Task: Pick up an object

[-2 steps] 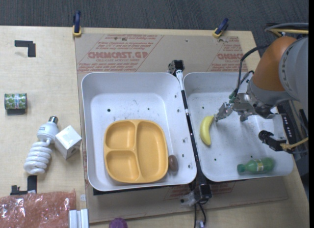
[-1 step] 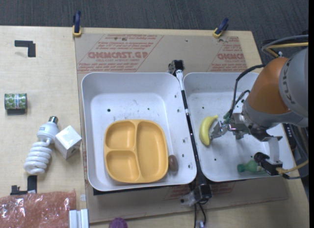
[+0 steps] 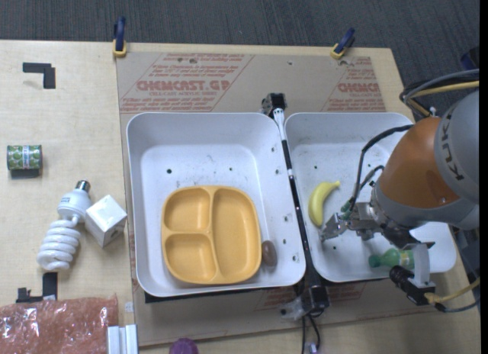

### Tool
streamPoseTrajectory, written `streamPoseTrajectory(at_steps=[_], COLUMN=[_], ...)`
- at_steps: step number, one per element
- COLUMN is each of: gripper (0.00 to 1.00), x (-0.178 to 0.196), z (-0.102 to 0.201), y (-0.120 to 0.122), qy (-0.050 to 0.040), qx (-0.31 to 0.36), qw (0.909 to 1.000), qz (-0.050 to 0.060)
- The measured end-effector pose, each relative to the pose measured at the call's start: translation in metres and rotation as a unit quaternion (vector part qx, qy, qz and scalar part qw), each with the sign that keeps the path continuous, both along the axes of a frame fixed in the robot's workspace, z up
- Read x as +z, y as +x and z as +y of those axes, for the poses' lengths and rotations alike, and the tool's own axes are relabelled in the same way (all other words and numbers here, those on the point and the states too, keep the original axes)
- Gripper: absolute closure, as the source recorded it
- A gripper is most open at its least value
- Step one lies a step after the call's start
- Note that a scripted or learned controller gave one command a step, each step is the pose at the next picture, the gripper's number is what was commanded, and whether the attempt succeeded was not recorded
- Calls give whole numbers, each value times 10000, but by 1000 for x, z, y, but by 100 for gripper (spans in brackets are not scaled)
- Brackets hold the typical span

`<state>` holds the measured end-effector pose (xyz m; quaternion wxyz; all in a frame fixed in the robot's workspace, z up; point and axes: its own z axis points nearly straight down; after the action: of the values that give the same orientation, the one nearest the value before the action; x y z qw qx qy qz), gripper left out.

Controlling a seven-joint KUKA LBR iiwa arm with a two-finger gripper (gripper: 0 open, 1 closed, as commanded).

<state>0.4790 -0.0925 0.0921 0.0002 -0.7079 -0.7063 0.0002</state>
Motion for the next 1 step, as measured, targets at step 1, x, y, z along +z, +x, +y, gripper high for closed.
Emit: streamPoseTrajectory(at_steps=[1], gripper=[100], x=[10], z=[-1], y=[2], qy=[-4], qx=[-7], qw=[10000], qz=[-16])
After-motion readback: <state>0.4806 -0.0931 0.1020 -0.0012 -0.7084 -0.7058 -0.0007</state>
